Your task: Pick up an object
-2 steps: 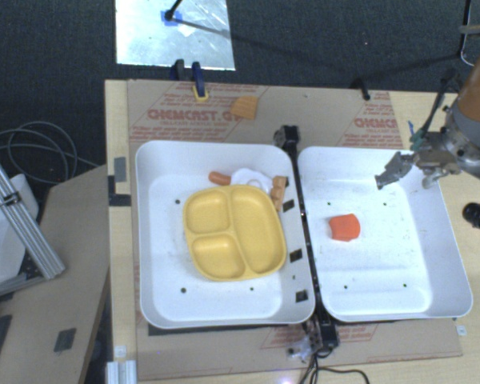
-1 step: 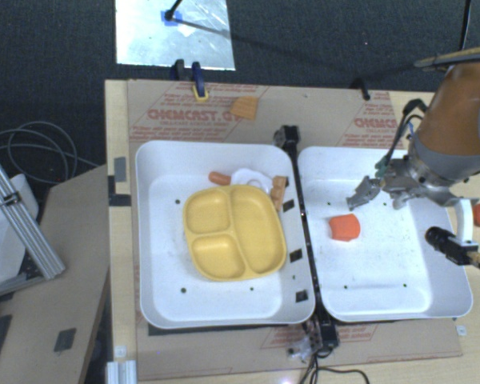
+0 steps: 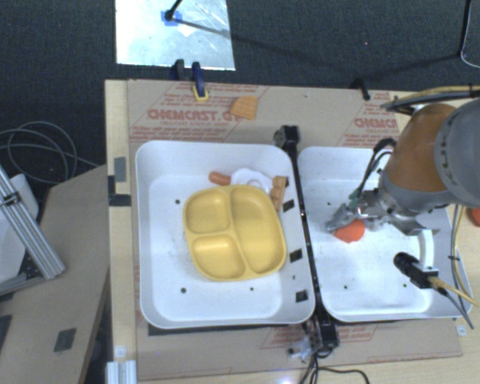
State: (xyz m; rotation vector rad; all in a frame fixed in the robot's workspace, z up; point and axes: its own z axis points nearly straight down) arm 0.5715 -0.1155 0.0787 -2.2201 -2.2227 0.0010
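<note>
In the right bin (image 3: 368,302) my gripper (image 3: 342,224) is lowered over the left part of the floor. A small orange-red object (image 3: 352,232) lies right at its tip, partly covered by it; whether the object is gripped is hidden. The grey arm with its orange band (image 3: 420,154) reaches in from the right above the bin. In the left bin (image 3: 164,294) lies a yellow divided plate (image 3: 232,232). Behind it sit an orange sausage-shaped piece (image 3: 220,178), a small white object (image 3: 250,178) and a brown block (image 3: 278,187).
A tan flat piece (image 3: 244,106) lies on the cardboard behind the bins, near a blue-and-yellow clamp (image 3: 197,78). A black divider (image 3: 300,214) runs between the two bins. A shiny sheet (image 3: 174,22) lies on the dark floor beyond.
</note>
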